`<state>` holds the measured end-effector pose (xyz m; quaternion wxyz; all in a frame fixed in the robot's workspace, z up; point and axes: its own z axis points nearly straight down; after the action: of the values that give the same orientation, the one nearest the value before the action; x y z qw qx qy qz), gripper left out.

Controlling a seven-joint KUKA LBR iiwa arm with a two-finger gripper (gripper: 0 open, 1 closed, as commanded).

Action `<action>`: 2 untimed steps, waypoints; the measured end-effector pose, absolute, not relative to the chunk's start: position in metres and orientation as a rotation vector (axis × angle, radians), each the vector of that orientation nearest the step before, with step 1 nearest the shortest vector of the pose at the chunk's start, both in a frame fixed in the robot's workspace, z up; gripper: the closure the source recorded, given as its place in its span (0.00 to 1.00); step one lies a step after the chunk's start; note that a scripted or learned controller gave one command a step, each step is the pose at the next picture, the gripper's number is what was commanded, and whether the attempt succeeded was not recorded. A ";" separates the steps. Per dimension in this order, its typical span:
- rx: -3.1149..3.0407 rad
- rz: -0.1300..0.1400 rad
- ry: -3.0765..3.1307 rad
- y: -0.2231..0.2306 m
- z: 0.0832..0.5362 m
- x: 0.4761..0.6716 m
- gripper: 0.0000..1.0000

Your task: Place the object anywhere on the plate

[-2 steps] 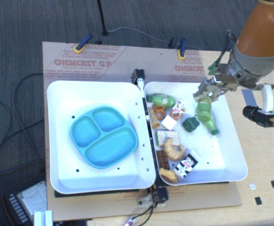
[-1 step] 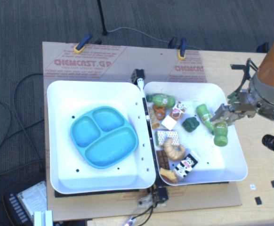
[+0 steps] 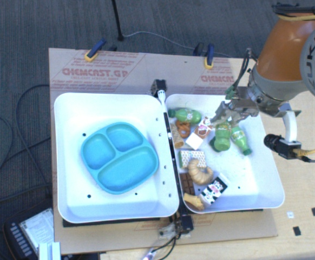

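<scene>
A blue three-compartment plate (image 3: pixel 120 157) lies in the left white bin (image 3: pixel 71 199) with nothing on it. My gripper (image 3: pixel 229 116) hangs over the back of the right bin (image 3: pixel 266 188), its fingers apart and nothing between them. Just in front of it lie a stubby green toy (image 3: pixel 221 137) and a green bottle (image 3: pixel 241 141), side by side. The grey and orange arm (image 3: pixel 287 42) reaches in from the upper right.
The right bin's left side is crowded: a green vegetable (image 3: pixel 188 115), an orange piece (image 3: pixel 183 128), a red-and-white packet (image 3: pixel 203 128), a white box (image 3: pixel 194 141), a waffle (image 3: pixel 193 157), a croissant (image 3: pixel 201 173) and a cow-patterned carton (image 3: pixel 215 189). A ridge (image 3: pixel 170 161) divides the bins.
</scene>
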<state>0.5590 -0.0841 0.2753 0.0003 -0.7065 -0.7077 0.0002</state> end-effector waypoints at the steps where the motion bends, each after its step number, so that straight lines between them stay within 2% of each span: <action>1: -2.219 0.000 -2.223 -0.011 0.300 0.607 1.00; 2: -2.217 0.003 -2.222 0.086 0.257 0.572 1.00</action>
<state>0.5721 0.0864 0.2572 0.0013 -0.7063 -0.7079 0.0011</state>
